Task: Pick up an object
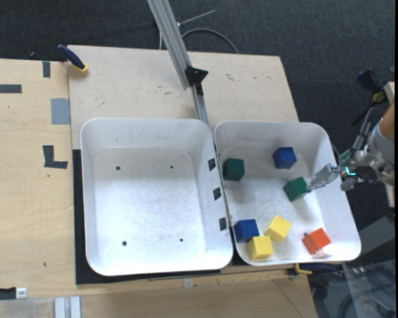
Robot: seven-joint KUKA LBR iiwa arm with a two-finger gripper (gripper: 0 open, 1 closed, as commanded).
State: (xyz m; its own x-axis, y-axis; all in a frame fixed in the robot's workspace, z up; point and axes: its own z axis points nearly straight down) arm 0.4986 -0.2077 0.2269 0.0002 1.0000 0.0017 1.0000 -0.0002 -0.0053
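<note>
At the far left the wooden bench carries grey tape marks, and a blue-and-yellow clamp lies near its upper edge. The left bin has only dark specks and 4 small dots on its floor. A metal rail runs down from the top and ends between the 2 bins.

The right bin holds 7 cubes. Going left to right: a dark green cube sits near the bin's left wall, a blue cube lies low by the same wall, a yellow cube is just beside it at the front, and a second yellow cube touches or nearly touches that one. Another blue cube rests toward the back. A green cube lies mid-right, and an orange cube sits in the front right corner.

The gripper reaches in over the right wall, its tip just beside the green cube, on that cube's upper right. I cannot tell whether the jaws are apart or together, nor whether they touch the cube
</note>
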